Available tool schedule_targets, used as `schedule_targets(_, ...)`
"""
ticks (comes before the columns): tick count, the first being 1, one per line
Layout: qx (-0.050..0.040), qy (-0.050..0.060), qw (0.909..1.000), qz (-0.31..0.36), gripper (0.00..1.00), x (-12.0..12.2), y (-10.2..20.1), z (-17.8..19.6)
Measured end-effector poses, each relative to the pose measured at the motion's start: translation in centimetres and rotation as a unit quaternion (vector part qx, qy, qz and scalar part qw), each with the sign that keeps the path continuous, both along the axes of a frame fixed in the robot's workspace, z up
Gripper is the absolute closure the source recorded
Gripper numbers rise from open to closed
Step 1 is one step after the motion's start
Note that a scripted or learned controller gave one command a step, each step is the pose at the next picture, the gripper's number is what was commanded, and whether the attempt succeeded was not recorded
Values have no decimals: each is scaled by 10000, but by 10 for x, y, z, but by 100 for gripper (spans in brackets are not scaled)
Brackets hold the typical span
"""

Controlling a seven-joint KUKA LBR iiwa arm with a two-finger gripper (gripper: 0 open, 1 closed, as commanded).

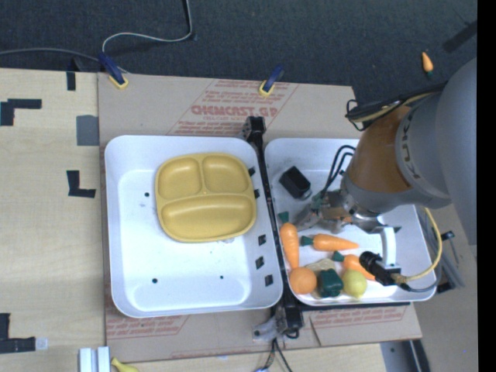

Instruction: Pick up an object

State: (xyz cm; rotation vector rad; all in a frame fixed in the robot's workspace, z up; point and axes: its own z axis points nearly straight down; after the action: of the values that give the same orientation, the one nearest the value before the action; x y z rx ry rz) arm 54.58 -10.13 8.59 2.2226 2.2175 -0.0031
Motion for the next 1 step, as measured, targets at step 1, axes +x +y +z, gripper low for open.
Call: schedule_targets(1, 8, -24, 10000, 19, 0, 77, 2, 0)
